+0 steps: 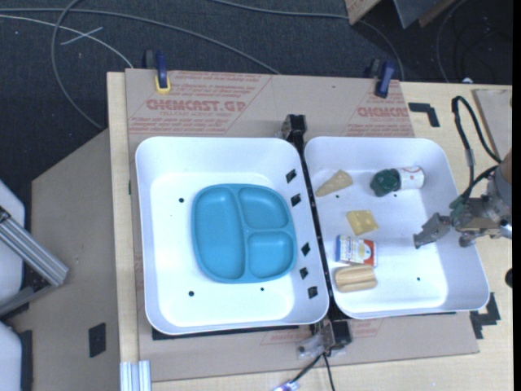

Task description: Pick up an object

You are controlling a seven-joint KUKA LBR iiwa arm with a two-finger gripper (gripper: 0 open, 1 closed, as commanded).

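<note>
**Gripper waits at bin's edge, pickings crowded to the left**

The grey two-finger gripper [435,230] hangs at the right side of the shallow white right-hand bin [435,155], fingers apart and holding nothing. The candidates lie left of it: a tan wedge [334,183], a dark green ball [385,182], a yellow block [362,221], a red-and-white carton [356,251] and a tan bread-like roll [355,278]. Carton and roll touch, so a descent there may catch both or nudge one against the centre wall. Bare floor lies between gripper and items. The blue sectioned plate [243,232] fills the left-hand bin [155,218].
</note>
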